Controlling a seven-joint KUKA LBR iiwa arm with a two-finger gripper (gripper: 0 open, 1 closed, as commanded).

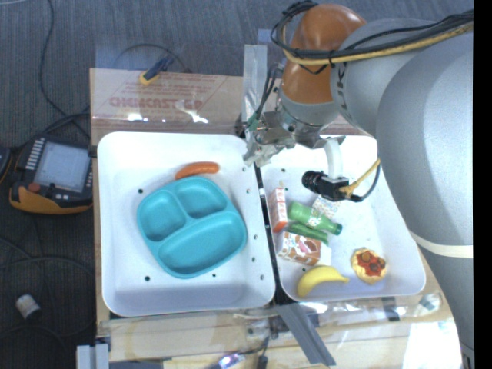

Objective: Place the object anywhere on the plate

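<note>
Dark grey carpet (115,14) with loose cables (46,10) surrounds the cardboard-topped bench (169,94).

- The arm (430,121) is a thick, smooth grey tube with a rounded outline and a soft sheen.
- An orange band (319,48), glossy and dome-shaped, sits above the wrist.
- Black cables, one with a yellow strand, run in a bundle (400,37) along the top of the grey link and loop around the orange part.
- Below the band comes a short grey collar, then darker metal parts with thin wires.
- The claw (260,151) is small and made of pale metal.
- A thin pale seam line curves across the grey shell (453,248) lower down.
</note>
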